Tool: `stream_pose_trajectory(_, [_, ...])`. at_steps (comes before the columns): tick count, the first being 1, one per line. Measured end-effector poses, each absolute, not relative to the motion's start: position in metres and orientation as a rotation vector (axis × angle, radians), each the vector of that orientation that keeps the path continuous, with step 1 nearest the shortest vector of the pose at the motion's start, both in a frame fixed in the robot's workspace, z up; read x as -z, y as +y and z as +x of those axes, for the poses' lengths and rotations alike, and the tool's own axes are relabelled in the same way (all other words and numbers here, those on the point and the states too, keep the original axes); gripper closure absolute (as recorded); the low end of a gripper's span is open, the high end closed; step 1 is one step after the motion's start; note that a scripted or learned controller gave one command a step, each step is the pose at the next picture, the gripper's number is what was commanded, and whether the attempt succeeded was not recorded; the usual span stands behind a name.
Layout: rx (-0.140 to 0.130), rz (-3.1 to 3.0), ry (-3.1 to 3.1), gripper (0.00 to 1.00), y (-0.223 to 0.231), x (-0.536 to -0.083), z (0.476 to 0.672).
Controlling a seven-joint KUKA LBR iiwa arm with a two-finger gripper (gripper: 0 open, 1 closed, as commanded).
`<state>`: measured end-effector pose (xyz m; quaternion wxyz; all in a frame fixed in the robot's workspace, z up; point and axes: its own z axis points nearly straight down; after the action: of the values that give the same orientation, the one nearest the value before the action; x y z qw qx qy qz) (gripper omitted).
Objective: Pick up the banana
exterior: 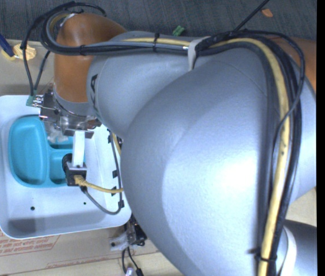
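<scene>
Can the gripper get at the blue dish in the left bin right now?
Probably yes. The gripper sits low over the blue dish in the left bin, with nothing seen between them; the arm hides everything to the right.

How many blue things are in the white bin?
1: a light blue container at the left of the white bin, under the gripper. The arm may hide more.

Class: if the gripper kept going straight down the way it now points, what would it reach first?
Most likely the blue container in the white bin: the gripper hangs at its right edge. Depth is unclear, so it could instead touch the bin floor beside it.
</scene>
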<state>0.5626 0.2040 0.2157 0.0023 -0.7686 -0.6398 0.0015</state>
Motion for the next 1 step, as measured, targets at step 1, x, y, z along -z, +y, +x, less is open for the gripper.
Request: stream_pose_trajectory(1, [-0.007, -2.414, -2.006, 0.0, 0.2022, -0.2155, 0.563])
